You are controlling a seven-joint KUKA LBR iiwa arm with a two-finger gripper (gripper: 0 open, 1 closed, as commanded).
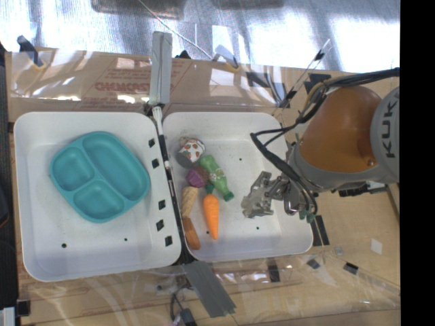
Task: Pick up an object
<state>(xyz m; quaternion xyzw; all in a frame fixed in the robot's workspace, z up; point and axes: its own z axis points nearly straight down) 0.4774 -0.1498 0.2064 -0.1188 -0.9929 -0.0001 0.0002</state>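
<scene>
while the end effector (257, 199) hovers, state unclear, the carrot (211, 215) lies lengthwise, tip pointing toward the near rim.

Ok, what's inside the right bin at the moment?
The right bin holds a carrot, a green bottle, a purple piece and other small toys along its left side. The gripper covers some of the floor beneath it.

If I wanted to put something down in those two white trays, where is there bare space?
Left bin: bare floor along the front and left, around the teal divided plate. Right bin: bare strip between the carrot and the hand, plus the back right corner. Crowded: the toy food along the right bin's left wall.
</scene>
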